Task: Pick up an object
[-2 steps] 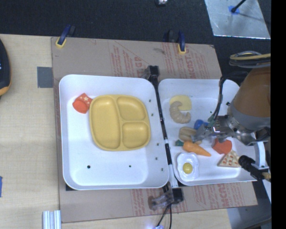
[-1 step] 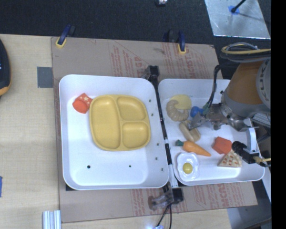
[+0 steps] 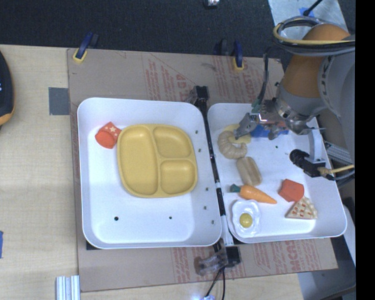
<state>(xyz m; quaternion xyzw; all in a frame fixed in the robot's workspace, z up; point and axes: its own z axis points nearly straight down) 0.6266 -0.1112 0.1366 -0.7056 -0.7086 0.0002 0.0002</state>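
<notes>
Camera view, one slanted look down: no single target is named, so the nearest candidate is taken as the pale ring-shaped pastry [image 3: 230,144] in the right bin [image 3: 330,231], upper left part, close to the wall shared with the left bin. The pincer [image 3: 249,127] is seen just above and right of the pastry, tilted down toward it, apparently poised for a grab; whether it is released or clenched cannot be told, since the tips are lost against dark hardware. Nothing is seen gripped.

Just below the pastry a hot-dog bun [image 3: 248,170] is laid, then a carrot [image 3: 257,194], with a fried egg [image 3: 246,219] at the near corner. A red block [image 3: 291,189] and a pizza slice [image 3: 301,209] are placed to the right, well apart from the pastry, so these are judged not to be in the way. The spread is loose, probably so each piece can be approached alone.

In the left bin [image 3: 100,224] a yellow divided plate [image 3: 156,160] is set centrally, with a red strawberry-like piece [image 3: 107,135] touching or just beside its upper left rim. Both bins are seated on cardboard [image 3: 144,74] clamped to the bench [image 3: 25,199], presumably to stop sliding.
</notes>
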